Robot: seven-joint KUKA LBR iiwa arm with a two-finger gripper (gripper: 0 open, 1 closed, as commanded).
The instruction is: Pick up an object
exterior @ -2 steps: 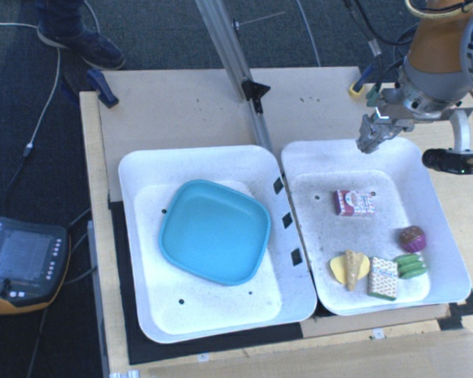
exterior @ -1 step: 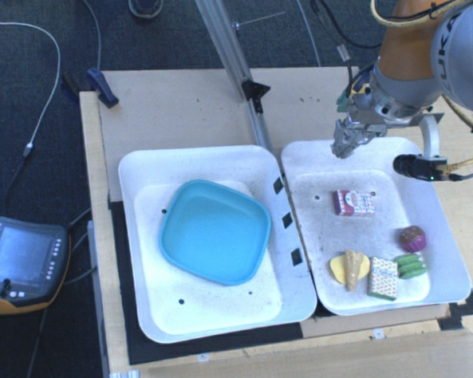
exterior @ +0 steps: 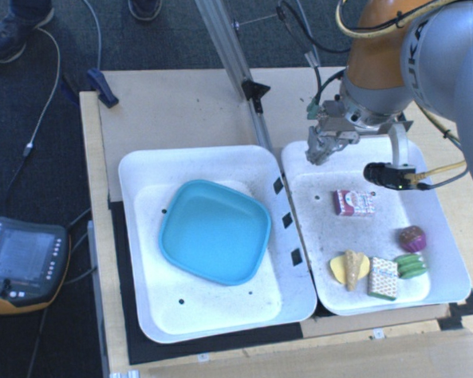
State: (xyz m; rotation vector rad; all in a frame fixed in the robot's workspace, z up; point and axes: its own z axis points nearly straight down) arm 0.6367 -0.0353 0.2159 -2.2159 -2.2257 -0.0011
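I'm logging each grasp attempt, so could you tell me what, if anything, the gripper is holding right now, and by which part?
Nothing is held. The gripper hangs over the right bin's far-left corner, apart from every object there.

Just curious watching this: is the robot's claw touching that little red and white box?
Apart. The camera view shows bare white bin floor between the gripper and the red and white box.

Single fixed cam above bench [exterior: 175, 96], slanted down, both bins in frame, mid-range.
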